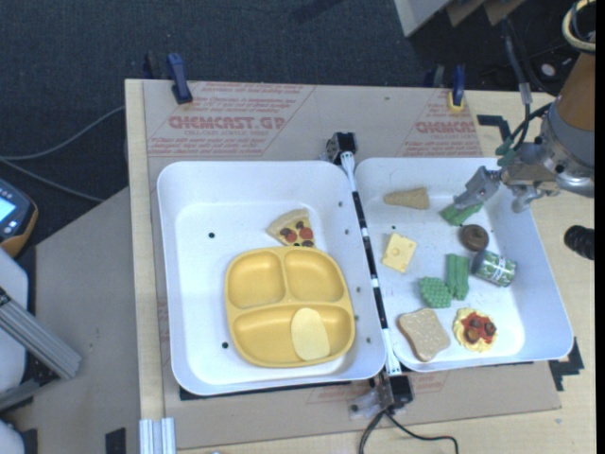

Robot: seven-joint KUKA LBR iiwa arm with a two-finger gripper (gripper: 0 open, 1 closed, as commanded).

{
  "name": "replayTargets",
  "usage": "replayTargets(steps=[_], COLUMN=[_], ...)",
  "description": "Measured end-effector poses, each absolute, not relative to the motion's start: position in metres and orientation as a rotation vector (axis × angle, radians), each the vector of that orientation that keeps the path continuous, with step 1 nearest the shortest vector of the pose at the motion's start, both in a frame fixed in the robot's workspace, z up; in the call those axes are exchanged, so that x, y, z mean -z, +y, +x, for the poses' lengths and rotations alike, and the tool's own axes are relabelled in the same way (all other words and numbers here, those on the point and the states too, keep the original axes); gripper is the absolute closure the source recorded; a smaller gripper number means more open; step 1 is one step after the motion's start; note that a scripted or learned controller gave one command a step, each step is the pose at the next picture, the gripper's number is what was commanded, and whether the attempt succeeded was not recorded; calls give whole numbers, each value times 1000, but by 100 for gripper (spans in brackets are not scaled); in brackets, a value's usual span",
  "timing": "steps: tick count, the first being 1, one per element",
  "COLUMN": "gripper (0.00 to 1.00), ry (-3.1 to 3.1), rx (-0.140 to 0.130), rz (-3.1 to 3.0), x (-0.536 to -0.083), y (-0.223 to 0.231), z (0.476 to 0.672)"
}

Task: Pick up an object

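I see tool (473, 197) low over flat green toy piece (458, 215), beside brown round lump (474, 236); grip state unclear. Approach step; next needs closing, lift.

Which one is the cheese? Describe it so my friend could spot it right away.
Look in the right white bin, near the divider between the two bins. The cheese is a small yellow square with holes, lying below the tan wedge; nothing else there is square and plain yellow.
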State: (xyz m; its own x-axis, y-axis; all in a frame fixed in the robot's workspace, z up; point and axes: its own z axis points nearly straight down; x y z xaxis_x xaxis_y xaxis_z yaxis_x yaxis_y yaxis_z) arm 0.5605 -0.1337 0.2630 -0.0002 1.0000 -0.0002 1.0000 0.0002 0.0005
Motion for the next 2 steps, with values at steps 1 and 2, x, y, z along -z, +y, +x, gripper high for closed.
replayTargets(steps=[1, 2], gripper=[0, 0], ry=[2220, 2200], rx=[11, -14], rz=[2233, 2204], x=[-166, -109], y=[-196, -161], z=[556, 532])
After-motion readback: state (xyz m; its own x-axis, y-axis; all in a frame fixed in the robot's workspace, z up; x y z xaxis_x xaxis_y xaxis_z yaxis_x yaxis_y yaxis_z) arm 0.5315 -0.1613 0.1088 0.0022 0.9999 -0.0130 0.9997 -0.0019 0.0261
